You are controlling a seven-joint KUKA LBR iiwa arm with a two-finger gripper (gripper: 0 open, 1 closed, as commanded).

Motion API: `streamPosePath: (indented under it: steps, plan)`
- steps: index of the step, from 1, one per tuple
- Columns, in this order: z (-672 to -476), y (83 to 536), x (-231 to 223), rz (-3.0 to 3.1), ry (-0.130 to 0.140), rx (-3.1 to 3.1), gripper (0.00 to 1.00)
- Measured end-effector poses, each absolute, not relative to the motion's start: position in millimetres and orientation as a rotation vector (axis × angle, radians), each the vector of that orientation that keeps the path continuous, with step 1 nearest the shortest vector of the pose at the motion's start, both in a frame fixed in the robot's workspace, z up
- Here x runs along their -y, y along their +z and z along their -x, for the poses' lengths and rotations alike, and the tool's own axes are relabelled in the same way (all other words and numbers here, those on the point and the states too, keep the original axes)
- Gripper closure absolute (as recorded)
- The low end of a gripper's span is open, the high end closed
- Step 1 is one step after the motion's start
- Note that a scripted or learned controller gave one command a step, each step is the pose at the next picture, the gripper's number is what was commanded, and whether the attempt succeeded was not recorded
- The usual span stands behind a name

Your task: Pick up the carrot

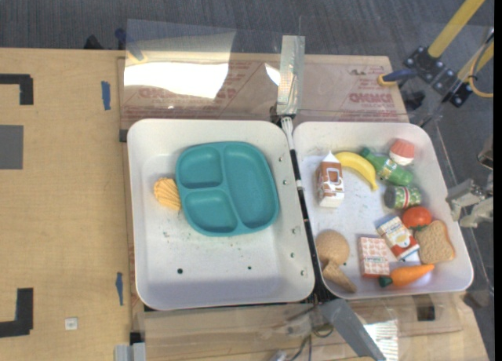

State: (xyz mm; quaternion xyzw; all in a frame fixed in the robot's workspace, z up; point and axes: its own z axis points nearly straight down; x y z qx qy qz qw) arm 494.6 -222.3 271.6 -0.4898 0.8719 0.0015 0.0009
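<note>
- Carrot [409, 275]: lies at right bin's [459, 195] near edge, touching bread slice [435, 242] and small carton [374, 257].
- Tomato [416, 216], banana [354, 167]: behind it.
- Gripper [469, 202]: beside bin's right rim; grip state unclear.

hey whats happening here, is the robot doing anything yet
Nothing is being handled at the moment. The carrot lies untouched at the near edge of the right bin, beside a slice of bread and other toy food. The left bin holds a teal divided plate. The end effector sits just outside the right bin's right rim, holding nothing.
</note>
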Motion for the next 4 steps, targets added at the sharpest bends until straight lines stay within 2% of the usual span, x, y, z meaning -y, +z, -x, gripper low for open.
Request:
streamPosePath:
  steps: [2,3,4]
  plan:
    - [-499.8,296,221,1.522,-0.011,-2.727,1.0]
    - [-480.4,242,222,1.999,0.005,-2.422,1.0]
    - [-481.6,419,223,2.198,-0.025,-2.235,1.0]
